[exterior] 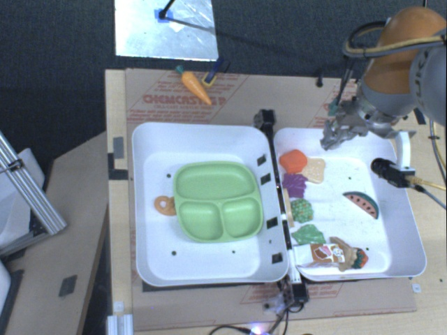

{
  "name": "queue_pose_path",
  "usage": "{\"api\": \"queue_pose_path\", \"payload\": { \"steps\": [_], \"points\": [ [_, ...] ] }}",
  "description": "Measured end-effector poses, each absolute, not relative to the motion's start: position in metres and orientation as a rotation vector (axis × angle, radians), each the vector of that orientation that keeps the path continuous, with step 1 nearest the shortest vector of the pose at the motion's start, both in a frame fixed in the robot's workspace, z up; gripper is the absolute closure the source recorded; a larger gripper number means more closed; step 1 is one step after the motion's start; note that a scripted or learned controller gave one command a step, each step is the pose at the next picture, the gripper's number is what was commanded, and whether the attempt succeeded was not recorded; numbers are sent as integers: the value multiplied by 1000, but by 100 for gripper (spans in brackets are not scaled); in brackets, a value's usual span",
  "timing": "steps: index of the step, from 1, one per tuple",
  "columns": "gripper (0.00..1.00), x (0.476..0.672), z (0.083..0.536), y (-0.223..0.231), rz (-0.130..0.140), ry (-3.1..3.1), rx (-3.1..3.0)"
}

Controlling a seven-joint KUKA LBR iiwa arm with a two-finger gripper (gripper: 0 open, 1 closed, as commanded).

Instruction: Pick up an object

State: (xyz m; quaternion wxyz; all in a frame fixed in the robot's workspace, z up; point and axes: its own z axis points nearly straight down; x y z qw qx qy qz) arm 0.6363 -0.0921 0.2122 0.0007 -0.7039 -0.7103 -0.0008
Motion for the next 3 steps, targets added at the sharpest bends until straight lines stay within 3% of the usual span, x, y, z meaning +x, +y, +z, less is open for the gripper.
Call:
{"api": "queue_pose_path", "payload": {
  "steps": [2,3],
  "points": [
    [100,606,235,11,-2,-2230,-2210],
    [100,592,227,35,1,-2228,-2212]
  ]
}}
